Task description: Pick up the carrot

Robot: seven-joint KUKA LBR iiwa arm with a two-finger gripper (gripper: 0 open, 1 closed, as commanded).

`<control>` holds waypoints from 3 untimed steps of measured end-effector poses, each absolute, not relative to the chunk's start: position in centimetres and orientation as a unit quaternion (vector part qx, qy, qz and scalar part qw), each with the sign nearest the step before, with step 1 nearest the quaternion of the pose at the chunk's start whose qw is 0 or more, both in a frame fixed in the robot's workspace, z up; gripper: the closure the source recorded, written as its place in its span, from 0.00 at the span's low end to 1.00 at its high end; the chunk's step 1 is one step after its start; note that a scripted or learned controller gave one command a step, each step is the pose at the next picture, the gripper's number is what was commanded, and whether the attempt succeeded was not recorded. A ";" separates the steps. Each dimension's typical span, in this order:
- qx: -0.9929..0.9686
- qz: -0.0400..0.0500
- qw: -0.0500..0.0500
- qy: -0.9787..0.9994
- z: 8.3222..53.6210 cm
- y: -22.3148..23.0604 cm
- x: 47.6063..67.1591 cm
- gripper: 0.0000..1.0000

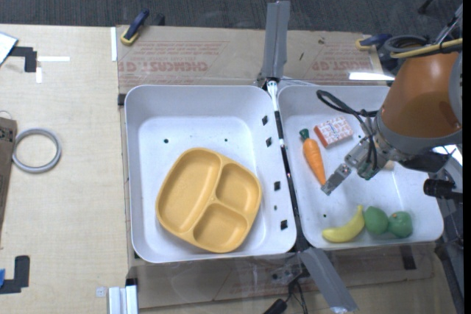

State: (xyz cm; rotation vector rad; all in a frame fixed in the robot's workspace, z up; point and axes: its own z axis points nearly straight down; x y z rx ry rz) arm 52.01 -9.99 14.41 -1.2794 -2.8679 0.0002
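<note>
Arm slants down-left into right white plastic bin [434, 228]; two-finger gripper [333, 182] just right of orange carrot [314, 159], jaw state indiscernible.

We saw the scene evenly and brightly lit from above. The two white bins [140, 158] were near overexposed, their walls at 3 and 9 o'clock glaring softly. Shadows were faint and short, lying close under the yellow plate [210, 200] at 6 o'clock. The orange band [423, 95] at 3 o'clock carried a dull sheen. Focus was fair at centre; the dark floor at 12 o'clock was grainy and murky.
</note>
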 end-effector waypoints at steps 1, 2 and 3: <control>-0.376 0.000 -0.001 -0.926 9.1 -11.1 57.4 0.00; -0.378 0.000 -0.002 -0.926 10.1 -11.2 57.5 1.00; -0.337 0.000 -0.002 -0.942 20.1 -13.6 62.7 1.00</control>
